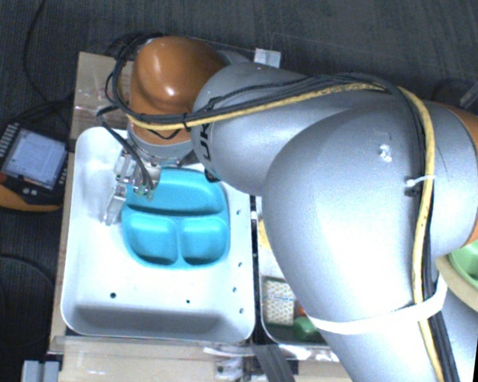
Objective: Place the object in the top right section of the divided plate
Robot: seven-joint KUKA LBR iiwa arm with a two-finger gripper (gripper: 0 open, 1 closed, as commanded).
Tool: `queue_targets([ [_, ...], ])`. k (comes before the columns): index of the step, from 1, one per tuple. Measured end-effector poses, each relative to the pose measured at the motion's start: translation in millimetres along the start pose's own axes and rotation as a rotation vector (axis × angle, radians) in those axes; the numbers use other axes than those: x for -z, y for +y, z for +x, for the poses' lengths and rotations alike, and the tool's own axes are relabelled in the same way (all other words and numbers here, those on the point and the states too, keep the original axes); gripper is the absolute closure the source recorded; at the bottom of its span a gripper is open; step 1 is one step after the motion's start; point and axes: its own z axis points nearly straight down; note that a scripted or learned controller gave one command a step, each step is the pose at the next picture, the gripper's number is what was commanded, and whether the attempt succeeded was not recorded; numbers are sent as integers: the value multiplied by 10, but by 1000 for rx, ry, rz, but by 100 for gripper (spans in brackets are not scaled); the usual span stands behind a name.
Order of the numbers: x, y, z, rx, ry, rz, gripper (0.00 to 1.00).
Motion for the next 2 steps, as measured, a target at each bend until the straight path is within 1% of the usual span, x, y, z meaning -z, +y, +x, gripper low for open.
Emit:
queue_targets([
  [1,8,-37,218,73,-6,-2,0],
  [2,8,-34,222,73,-4,-3,0],
])
